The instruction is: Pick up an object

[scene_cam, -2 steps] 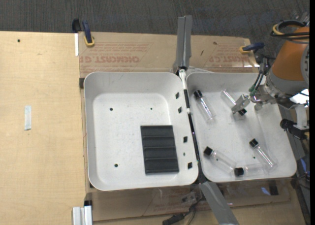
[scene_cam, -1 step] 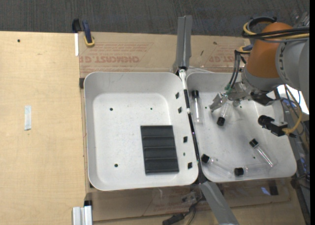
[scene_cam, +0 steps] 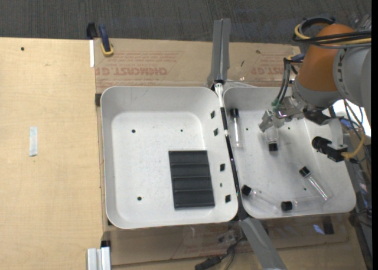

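Grey metal two-finger tool [scene_cam: 273,122] hangs above the right shallow white bin [scene_cam: 331,204], over a small black-capped clear tube [scene_cam: 272,143]; its grip state cannot be told.

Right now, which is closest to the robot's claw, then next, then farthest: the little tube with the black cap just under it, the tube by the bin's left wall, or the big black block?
From the gripper:
1. Small black-capped tube, right bin, just below it.
2. Tube by the left wall, right bin.
3. Black block, left bin, farthest.
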`<state>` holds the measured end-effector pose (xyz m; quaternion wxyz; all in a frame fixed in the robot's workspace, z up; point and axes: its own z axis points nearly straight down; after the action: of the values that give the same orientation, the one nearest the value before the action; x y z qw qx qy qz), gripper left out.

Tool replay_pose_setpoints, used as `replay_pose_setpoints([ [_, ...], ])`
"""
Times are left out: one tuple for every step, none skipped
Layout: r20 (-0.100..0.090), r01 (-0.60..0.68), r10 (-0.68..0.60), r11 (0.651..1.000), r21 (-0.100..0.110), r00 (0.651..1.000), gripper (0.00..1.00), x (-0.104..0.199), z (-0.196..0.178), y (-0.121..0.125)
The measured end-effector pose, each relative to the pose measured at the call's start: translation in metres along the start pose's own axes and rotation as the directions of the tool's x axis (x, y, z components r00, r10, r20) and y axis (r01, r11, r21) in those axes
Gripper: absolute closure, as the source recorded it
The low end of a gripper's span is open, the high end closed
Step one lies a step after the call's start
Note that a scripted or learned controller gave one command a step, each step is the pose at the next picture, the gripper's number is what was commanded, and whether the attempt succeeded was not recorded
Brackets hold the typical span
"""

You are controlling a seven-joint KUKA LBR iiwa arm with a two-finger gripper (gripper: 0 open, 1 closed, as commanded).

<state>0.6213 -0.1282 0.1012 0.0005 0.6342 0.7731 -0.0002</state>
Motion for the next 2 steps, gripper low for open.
replay_pose_setpoints([
  [0.0,-0.037,0.037,0.999,0.001,0.999,1.0,0.065,-0.09,0.038],
  [0.0,-0.029,0.029,1.0,0.001,1.0,1.0,0.101,-0.127,0.055],
])
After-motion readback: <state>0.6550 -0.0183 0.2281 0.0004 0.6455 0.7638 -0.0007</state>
